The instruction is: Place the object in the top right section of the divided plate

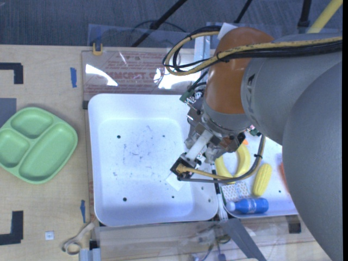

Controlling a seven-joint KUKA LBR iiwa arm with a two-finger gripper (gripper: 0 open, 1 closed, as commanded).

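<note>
Hovering, likely pick stage: end effector (223, 145) beside banana (242, 159), corn (262, 179); grip state cannot tell. Next: secure object, carry left to divided plate (69, 130), top right section.

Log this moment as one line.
arm: above wall between left bin and right bin | plate: on bench, left of bins | banana, corn, bottle: in right bin | placing: not done

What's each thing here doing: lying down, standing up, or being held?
green divided plate, flat on the bench, left of the left bin.
banana, lying in the right bin, partly under the arm.
corn cob, lying beside the banana.
blue bottle, on its side.
</note>
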